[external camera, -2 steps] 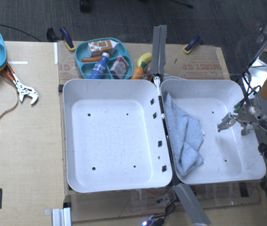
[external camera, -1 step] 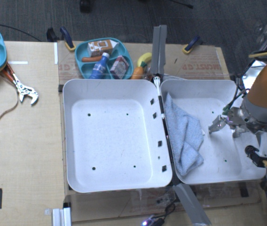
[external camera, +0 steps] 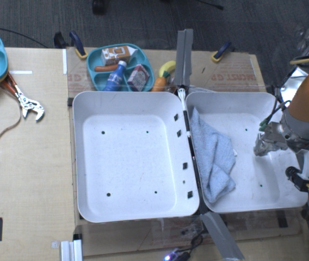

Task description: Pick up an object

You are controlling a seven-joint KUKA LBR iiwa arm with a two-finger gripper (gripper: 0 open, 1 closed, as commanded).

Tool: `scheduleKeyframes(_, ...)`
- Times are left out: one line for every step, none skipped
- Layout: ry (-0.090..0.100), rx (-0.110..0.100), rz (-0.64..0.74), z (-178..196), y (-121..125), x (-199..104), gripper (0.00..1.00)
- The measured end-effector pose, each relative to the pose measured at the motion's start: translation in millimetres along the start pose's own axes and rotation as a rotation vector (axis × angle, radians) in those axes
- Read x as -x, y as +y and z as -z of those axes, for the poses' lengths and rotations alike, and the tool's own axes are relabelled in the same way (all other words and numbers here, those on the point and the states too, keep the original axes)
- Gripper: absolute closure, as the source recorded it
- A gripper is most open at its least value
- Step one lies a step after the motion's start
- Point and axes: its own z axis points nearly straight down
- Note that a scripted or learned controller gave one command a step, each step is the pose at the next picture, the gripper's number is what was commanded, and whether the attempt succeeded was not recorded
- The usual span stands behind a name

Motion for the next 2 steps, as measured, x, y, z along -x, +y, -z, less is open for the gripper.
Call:
scheduleKeyframes(0.0, 0.0, 0.0, 0, 0, 0, 0.0)
scheduleKeyframes(-0.001, 0.001, -0.244, 85, 9, 11, 0.0)
